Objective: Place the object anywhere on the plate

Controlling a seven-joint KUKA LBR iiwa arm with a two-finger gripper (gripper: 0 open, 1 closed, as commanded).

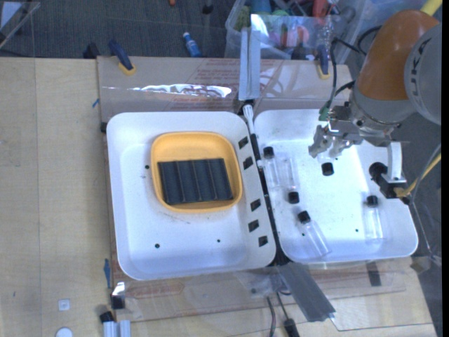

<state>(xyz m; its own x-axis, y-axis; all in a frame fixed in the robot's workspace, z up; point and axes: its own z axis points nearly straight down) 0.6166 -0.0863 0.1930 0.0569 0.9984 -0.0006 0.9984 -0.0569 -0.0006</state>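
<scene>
The silvery two-finger gripper hung over the upper middle of the right-hand shallow white bin, in the right half of the frame. Whether it was open or closed could not be told from this slant, and nothing showed in its grasp.

Over to the left: the left-hand shallow white bin held a rounded-square yellow plate in its upper middle. And there it was, the dark grey ribbed rectangular block, lying flat on the plate. It covered the plate's lower part, with its long side running left to right. It sat well apart from the gripper.

Moving right, into the right-hand bin: a clear plastic vial lay near the bin's left wall, a black cap at its upper end. Just below it sat a small black cap. Lower still lay a second clear vial, slanting down to the right. Another small black piece rested on the bin floor just beneath the gripper. Near the bin's right wall, a third clear vial lay pointing up and down the frame.

Above all that, at the upper right of the frame, was the arm's orange band.
</scene>
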